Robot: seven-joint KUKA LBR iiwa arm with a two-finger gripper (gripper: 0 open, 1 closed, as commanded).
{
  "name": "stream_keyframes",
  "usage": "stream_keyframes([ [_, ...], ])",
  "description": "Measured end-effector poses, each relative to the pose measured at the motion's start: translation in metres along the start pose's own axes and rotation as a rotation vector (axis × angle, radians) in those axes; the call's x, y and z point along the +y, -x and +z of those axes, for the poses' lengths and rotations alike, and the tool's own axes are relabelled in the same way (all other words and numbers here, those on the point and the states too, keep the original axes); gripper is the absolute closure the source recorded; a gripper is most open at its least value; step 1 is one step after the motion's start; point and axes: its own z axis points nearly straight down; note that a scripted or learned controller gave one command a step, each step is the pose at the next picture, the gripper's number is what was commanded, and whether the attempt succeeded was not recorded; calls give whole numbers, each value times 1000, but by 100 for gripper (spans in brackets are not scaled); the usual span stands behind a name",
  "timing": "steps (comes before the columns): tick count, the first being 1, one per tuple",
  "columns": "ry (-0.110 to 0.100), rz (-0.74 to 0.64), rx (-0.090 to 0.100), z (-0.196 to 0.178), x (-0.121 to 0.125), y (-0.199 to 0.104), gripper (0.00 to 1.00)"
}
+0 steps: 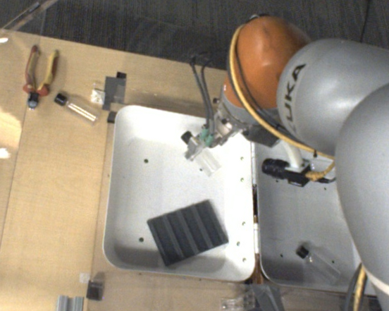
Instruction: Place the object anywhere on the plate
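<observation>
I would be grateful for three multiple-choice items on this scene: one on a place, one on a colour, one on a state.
1. Where does the ribbed plate lie?
A. In the left bin
B. In the right bin
C. On the bench

2. What colour is the plate?
A. White
B. Dark grey
C. Orange

3. How does the gripper stand to the plate?
A. Resting on it
B. Over the left bin, apart from it
C. Over the pliers

Key: 1 A, it lies on the left bin's floor, near the front. 2 B, it is dark against white. 3 B, bare white floor separates them.
</observation>
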Motion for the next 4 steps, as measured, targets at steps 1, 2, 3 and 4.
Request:
stream_keyframes([
  [1, 1, 46, 1, -13, 39, -82, 100],
  [2, 0, -328, 2, 29, 88, -62, 100],
  [3, 2, -464, -1, -39, 98, -61, 100],
  [4, 3, -471, -1, -51, 98, -66, 100],
])
